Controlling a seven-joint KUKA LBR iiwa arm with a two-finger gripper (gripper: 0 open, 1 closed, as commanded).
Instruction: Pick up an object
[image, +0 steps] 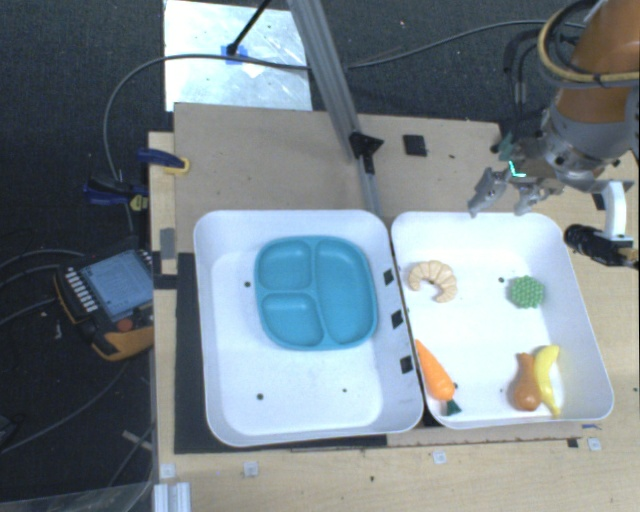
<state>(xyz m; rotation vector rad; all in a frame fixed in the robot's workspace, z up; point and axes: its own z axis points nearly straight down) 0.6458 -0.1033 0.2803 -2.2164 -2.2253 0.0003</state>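
A: Where do we stand? Our hand (508, 196) hangs above the far rim of the right bin (480, 345), near its back edge, with its two fingers spread apart and nothing between them.

B: So we hold nothing. The candidates all lie in that right bin: a croissant (435, 279) near the divider side, a green broccoli-like ball (526, 292) toward the right wall, a carrot (436, 371) along the near left edge, and a banana (548, 376) touching a small brown pear-shaped piece (526, 383) in the near right corner.

A: The left bin (230, 380) carries just a blue sectioned plate (316, 292), well apart from us. We judge the croissant or the green ball the nearest targets.

B: What could spoil it? If we drop straight down from here, our fingers may strike the bin's rim, since we hover over the edge and not over any item.

A: And the green ball looks round; a slightly off-centre close could squeeze it out sideways and send it rolling.

B: The carrot lies hard against the bin wall beside the divider, so one finger may find no room there. The banana and brown piece touch, so we might pinch both or nudge one away.

A: The croissant's curved back could also slip if we close across its thin horns.
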